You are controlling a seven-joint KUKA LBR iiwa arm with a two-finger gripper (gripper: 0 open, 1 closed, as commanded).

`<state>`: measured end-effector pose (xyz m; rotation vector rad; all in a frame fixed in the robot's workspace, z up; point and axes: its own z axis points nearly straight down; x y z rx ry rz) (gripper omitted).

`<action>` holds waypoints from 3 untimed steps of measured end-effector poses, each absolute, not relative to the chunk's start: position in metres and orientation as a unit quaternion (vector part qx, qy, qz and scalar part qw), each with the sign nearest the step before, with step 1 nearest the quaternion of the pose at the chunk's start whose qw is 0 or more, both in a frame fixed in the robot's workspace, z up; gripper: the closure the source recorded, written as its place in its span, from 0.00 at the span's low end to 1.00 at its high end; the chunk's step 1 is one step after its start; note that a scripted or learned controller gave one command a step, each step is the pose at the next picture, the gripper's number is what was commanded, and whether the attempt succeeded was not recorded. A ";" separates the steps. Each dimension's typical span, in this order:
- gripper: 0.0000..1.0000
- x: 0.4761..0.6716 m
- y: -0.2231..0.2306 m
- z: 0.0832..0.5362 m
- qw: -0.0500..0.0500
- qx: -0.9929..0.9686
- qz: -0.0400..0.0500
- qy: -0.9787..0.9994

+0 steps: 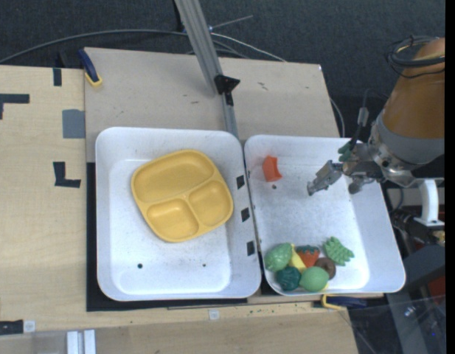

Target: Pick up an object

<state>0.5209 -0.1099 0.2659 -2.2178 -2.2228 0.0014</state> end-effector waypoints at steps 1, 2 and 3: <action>0.00 0.521 -0.110 0.266 0.001 -0.706 0.000 -0.708; 0.00 0.530 -0.112 0.212 0.002 -0.707 0.002 -0.708; 0.00 0.522 -0.115 0.149 0.003 -0.707 0.003 -0.707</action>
